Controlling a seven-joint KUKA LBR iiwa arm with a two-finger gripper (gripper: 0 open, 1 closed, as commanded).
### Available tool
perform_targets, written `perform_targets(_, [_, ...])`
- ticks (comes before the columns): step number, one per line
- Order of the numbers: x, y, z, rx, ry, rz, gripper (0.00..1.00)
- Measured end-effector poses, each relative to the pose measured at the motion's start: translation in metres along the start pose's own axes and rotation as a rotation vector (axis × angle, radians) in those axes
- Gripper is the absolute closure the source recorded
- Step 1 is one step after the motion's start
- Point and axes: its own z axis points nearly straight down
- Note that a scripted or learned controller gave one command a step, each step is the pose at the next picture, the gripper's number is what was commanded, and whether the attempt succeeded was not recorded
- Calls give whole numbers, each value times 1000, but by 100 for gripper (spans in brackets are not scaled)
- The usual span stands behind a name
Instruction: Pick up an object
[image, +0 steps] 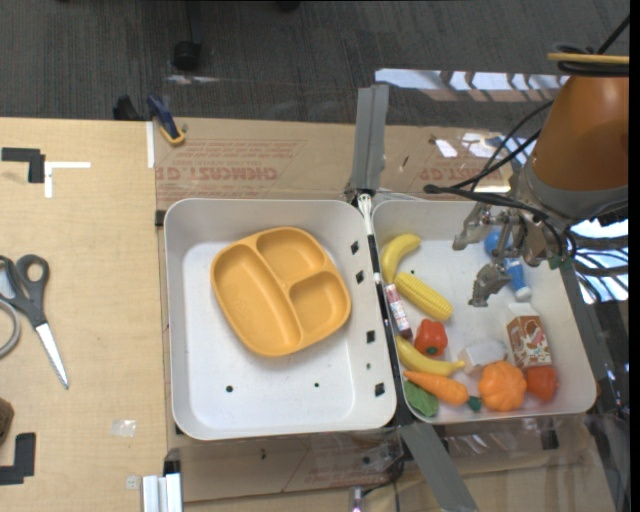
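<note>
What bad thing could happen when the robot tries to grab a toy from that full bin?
1. The gripper hangs over the right bin near a blue thing; it might just push it away.
2. The carrot, orange pumpkin and small carton lie packed together, so it could bump or nab two toys.
3. The corn lies near the banana; a miss there could knock both.

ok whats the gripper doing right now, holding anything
Gripper: fingers spread open, nothing between them, hanging over the right bin near the blue item.
</note>
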Motion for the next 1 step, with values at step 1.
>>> perform_targets(1, [-44, -51, 83, 0, -1, 5, 0])
